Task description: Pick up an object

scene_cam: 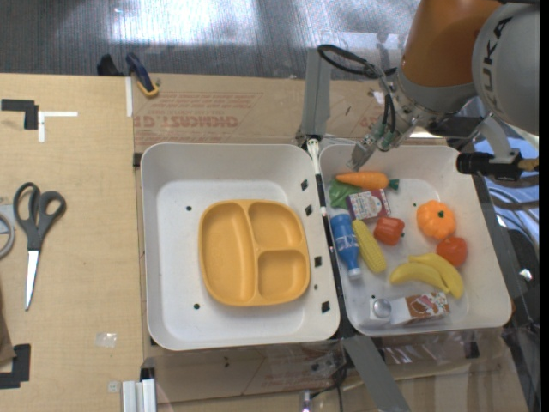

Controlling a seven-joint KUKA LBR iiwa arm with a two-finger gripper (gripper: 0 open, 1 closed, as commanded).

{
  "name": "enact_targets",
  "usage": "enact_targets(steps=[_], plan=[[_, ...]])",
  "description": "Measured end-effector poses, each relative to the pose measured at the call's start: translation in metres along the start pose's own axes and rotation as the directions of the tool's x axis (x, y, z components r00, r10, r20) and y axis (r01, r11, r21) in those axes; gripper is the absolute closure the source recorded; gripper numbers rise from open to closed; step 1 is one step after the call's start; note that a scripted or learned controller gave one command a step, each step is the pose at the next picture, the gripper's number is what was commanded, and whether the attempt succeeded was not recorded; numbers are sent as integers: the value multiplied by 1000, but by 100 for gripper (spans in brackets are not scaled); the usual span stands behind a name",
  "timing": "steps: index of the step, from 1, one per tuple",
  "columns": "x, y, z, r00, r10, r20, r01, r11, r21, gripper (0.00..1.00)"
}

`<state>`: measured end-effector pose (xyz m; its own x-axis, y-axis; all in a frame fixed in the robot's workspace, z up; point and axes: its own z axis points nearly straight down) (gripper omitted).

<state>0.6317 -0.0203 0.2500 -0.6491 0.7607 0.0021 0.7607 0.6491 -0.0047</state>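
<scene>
Two bins, and the gripper hung above the carrot.

We saw scissors (36, 221) on the bench at far left, then the left bin (163, 256) with a yellow divided plate (255, 251), kept apart from the toy food. In the right bin (489, 307) lay the carrot (364, 179), a blue bottle (346, 243), corn (370, 245), a banana (429, 272) and an orange (436, 220). The gripper (364, 150) hung just above the carrot, holding nothing; how wide it stood we could not tell.

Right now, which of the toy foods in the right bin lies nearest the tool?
The carrot, orange with a green top, lying at the bin's far edge just below the tool. The corn, bananas and pumpkin sit farther off.
</scene>
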Motion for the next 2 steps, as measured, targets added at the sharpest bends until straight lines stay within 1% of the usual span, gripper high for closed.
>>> enact_targets(steps=[1,2], plan=[[-9,-40,-123,992,129,2,-129,992,0,100],[-75,-27,-219,1000,22,1,-22,1000,0,100]])
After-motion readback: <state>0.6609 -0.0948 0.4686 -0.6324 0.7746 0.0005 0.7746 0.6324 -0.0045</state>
